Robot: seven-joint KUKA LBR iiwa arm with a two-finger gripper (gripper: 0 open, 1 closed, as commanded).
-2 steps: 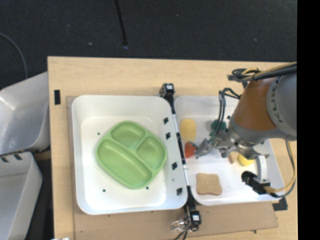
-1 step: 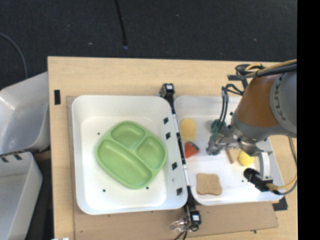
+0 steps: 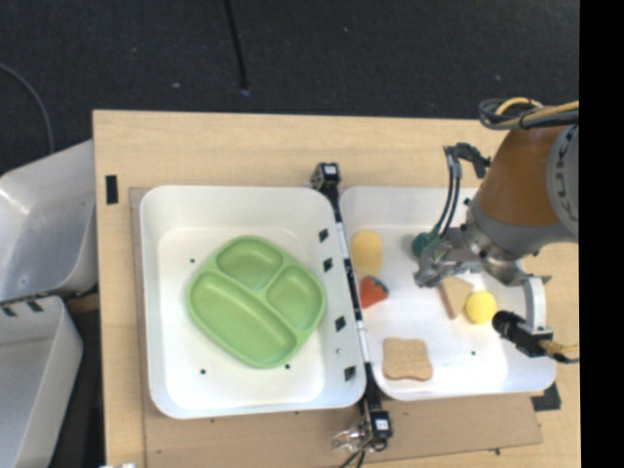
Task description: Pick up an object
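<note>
**Pincer low in the right bin, grasp unconfirmed**

Pincer (image 3: pixel 441 269) hung low among a yellow ball (image 3: pixel 480 306), tan stick (image 3: pixel 446 297) and red piece (image 3: pixel 372 291); its opening could not be told. Every object lay on the right bin (image 3: pixel 487 383) floor: nothing lifted yet.

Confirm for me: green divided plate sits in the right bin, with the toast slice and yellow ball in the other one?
Not quite. The camera view shows the green divided plate in the left bin. The toast slice and yellow ball lie in the right bin.
</note>
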